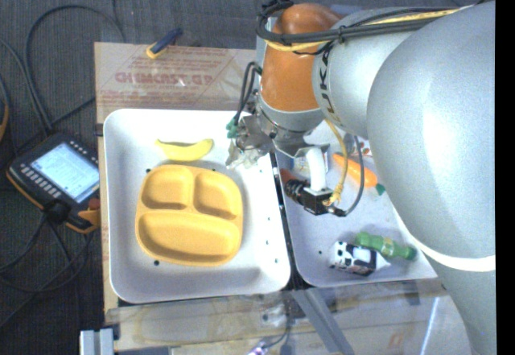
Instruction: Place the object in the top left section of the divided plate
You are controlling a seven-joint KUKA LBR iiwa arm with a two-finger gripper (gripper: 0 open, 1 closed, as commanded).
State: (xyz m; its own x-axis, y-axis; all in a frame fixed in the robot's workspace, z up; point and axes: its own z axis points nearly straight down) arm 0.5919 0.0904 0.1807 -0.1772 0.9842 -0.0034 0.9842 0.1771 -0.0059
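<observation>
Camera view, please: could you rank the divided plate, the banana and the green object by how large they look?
1. Divided plate, clearly largest.
2. Banana.
3. Green object, near the banana's length, so the last two places are unsure.

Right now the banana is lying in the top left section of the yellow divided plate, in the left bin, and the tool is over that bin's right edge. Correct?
Not quite. The camera view shows the banana lying on the left bin's floor just above the yellow divided plate, not in any section. The tool is over that bin's right edge, as you said.
</observation>
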